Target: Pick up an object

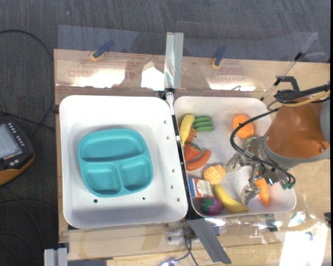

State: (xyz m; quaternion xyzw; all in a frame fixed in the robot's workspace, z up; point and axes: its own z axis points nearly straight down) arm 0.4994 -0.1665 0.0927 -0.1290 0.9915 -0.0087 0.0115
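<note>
Reaching into the right bin [180, 148] near its front right corner, the gripper [254, 183] hangs beside a carrot [264, 193]; finger state unclear.

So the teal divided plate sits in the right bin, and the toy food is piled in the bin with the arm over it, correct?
Not quite. The teal divided plate sits in the left bin, not the right one. The toy food, such as the banana, is indeed in the right bin beneath the arm, as the camera view shows.
</note>
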